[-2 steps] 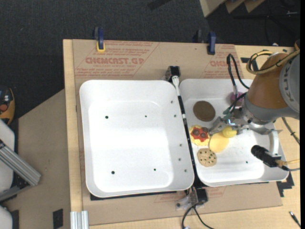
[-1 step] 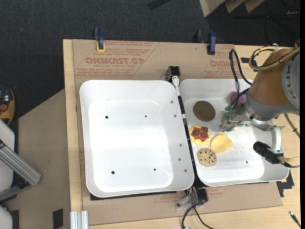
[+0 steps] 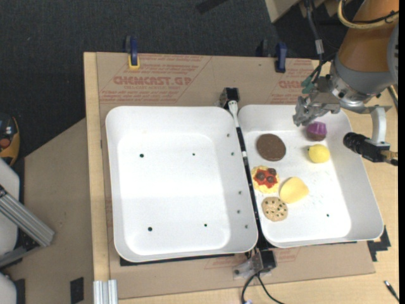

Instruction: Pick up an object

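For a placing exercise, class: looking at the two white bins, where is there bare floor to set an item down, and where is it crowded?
The left white bin offers bare floor from wall to wall. In the right white bin, the near-right corner is free. Crowded: the round brown cookie, red-topped piece, chip cookie, yellow wedge, small yellow lump and purple piece under the gripper.

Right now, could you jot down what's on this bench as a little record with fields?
Bins: two white bins side by side, left bin, right bin
Right bin contents: brown disc, purple piece, small yellow piece, larger yellow piece, pizza slice, cookie
Gripper: over the right bin's far end, beside the purple piece
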Robot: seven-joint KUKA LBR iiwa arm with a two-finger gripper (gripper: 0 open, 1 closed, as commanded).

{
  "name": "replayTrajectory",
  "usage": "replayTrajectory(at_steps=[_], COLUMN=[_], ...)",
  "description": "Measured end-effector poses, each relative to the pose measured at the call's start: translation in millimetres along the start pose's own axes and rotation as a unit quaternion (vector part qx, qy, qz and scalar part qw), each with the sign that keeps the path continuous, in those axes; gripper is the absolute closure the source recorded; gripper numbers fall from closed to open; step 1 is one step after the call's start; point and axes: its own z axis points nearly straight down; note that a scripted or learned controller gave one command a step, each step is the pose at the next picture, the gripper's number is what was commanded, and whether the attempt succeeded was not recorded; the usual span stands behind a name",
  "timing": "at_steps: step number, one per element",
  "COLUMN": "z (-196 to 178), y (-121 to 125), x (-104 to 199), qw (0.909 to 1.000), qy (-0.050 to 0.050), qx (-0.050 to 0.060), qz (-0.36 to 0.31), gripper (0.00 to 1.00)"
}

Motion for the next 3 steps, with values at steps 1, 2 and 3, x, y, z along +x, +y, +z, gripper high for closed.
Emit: replayTrajectory(at_steps=[1, 2, 3], z=[-148.4, -120.5, -131.3], y=[66.2, 59.3, 51.2], x=[-0.1, 56.7, 95.0], qw=[1.0, 0.9999, 0.9999], qy=[-0.002, 0.002, 0.001], qx=[-0.002, 0.012, 0.01], qz=[0.002, 0.002, 0.002], gripper=[1.0, 1.0, 1.0])
